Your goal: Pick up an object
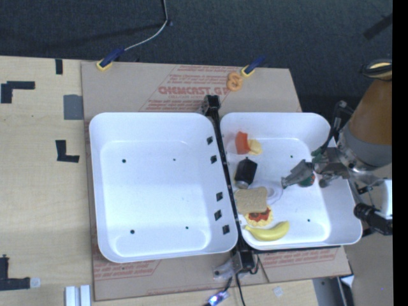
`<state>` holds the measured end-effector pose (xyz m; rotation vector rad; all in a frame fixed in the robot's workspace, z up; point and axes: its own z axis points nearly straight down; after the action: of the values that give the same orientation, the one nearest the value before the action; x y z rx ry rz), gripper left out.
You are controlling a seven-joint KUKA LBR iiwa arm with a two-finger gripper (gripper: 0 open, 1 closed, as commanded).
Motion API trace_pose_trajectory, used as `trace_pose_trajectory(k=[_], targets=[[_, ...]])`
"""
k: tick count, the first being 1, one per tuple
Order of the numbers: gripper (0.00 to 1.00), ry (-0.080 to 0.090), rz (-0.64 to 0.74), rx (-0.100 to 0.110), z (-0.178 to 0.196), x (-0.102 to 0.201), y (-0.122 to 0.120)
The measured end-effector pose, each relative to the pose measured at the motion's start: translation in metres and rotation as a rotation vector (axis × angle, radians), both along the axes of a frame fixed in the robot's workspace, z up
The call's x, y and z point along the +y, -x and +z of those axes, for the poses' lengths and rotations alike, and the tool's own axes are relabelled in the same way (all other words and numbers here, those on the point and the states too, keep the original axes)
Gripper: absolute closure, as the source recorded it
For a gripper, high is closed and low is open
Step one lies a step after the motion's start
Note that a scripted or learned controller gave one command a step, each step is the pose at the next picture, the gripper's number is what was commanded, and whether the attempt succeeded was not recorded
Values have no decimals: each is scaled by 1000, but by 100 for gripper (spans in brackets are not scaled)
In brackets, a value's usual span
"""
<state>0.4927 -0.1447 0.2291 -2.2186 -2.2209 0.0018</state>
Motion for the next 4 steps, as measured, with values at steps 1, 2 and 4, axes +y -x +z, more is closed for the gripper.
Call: trace_pose_trajectory(k=[1,2,4], targets=[[0,1,2,-3,-151,24,-56],[100,0,2,-20,-128,24,-61],[0,2,2,-4,-145,9,-114]])
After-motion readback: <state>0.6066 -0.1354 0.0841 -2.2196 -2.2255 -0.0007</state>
